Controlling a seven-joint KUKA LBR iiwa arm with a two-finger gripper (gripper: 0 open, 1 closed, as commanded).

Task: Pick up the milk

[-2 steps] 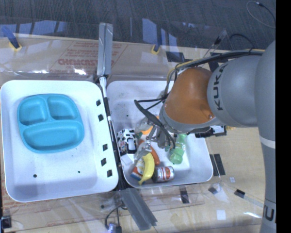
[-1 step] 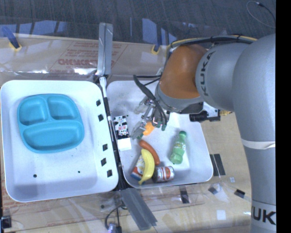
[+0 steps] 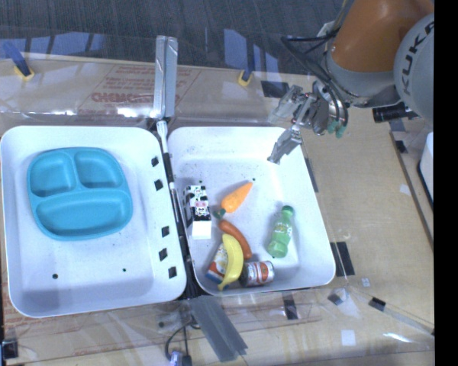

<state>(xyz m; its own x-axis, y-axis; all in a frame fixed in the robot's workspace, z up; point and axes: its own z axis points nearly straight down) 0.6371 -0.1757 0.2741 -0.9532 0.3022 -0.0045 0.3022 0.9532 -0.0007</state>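
We cannot tell how the jaws stand; the gripper [image 3: 288,145] hangs over the right bin's [image 3: 309,197] far rim. Left to right: blue tray [image 3: 78,191], milk [image 3: 198,207] by the dividing wall, carrot [image 3: 237,196], banana [image 3: 230,261], green bottle [image 3: 282,232]. We judge this the approach: travel leftward, then descend. Open floor lies beyond the milk.

1. Bare floor fills the right bin's [image 3: 313,227] upper half.
2. Carrot [image 3: 237,196], banana [image 3: 230,261], can [image 3: 257,272] and green bottle [image 3: 281,232] crowd the milk carton [image 3: 198,207], itself tight against the left wall.
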